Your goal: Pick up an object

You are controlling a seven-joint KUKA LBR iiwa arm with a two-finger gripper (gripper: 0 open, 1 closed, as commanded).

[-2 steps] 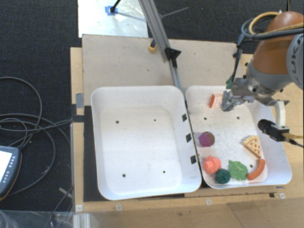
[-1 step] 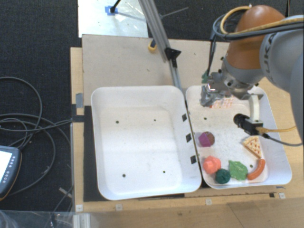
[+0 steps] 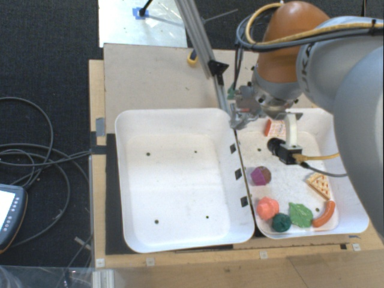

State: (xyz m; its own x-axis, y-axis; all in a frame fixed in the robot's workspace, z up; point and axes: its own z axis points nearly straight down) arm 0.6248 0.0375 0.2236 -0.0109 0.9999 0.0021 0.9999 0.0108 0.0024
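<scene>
The right bin (image 3: 354,221) holds several small things. A purple ball (image 3: 260,175) lies near its left wall. Along the front sit a pink-orange ball (image 3: 267,207), a dark green ball (image 3: 281,222), a green leafy piece (image 3: 300,213) and an orange sausage (image 3: 324,213). A waffle-patterned wedge (image 3: 319,186) lies to the right, and a red and white item (image 3: 275,128) at the back is partly hidden by the wrist. My gripper (image 3: 239,119) hangs over the back left corner of this bin, by the wall shared with the left bin, well behind the purple ball.
The left white bin (image 3: 129,161) stands beside the right one. A slanted grey pole (image 3: 195,26) crosses the back of the bench above the gripper. Cables and a tablet (image 3: 9,212) lie on the floor at the left.
</scene>
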